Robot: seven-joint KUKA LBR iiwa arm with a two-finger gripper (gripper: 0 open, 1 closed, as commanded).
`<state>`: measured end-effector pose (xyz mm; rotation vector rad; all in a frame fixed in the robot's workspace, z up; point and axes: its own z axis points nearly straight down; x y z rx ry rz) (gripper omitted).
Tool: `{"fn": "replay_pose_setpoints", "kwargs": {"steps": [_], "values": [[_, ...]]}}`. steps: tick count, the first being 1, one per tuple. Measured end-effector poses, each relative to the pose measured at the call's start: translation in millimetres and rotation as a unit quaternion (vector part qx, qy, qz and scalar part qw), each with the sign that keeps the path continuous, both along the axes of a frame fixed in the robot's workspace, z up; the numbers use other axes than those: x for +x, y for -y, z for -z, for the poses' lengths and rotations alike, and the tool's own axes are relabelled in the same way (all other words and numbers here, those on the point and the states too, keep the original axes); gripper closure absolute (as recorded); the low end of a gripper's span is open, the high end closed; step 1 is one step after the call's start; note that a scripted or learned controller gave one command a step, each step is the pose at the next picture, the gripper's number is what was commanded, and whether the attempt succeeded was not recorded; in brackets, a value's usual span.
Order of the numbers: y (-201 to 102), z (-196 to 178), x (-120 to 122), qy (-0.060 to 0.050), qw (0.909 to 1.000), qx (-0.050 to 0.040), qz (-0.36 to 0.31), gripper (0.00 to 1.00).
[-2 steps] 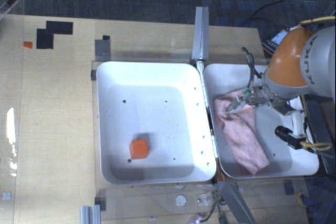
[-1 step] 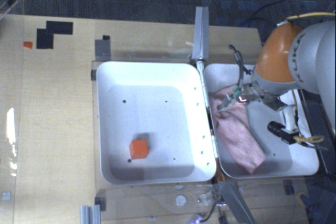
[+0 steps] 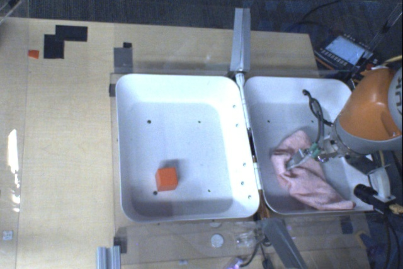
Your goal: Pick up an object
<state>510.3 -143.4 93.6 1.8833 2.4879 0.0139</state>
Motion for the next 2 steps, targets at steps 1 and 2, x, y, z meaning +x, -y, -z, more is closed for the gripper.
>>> {"fn": "replay_pose_setpoints", "kwargs": {"steps": [1, 2], "values": [[-29.0, -3.3, 22.9, -0.003, 0.9966, 0.0040, 0.082, 0.00], [-42.2, 0.1, 68.3, 0.000, 0.9936, 0.0045, 0.113, 0.00]]}}
